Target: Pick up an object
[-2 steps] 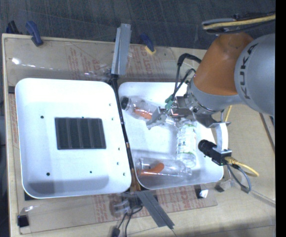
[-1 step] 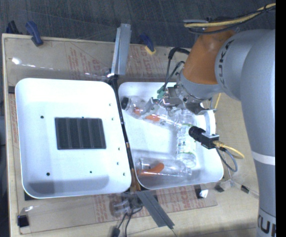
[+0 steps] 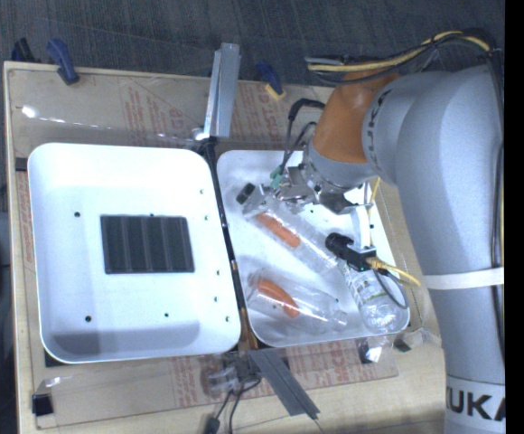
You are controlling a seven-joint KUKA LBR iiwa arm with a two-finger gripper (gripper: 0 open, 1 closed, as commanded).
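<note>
Dark carpet ringed the pale surface (image 3: pixel 135 382) on which two white bins sat side by side. Low over the upper part of the right bin (image 3: pixel 237 165) hung the fingers (image 3: pixel 285 188) — whether spread or pressed together we could not tell from above, and we saw nothing held between them.

Just below them lay the nearest candidate, a long clear tube (image 3: pixel 307 242) with an orange piece (image 3: pixel 280 232) inside, near the middle of that bin. Its long axis ran on a slant, from the bin's upper left toward its lower right, and the orange end pointed up-left toward the fingers.

We judged the step in hand to be the approach, with no grasp made yet. The next move would call for the fingers to turn across that slanted axis and come down over the tube's middle — a slick, rounded wall there might slip.

Further out lay a second clear tube (image 3: pixel 298 301) with orange in it, a clear bottle (image 3: pixel 377 304) in the lower right corner and a small dark thing (image 3: pixel 246 193) near the upper left. The left bin (image 3: pixel 63 197) held a dark ribbed panel (image 3: pixel 147 243).
</note>
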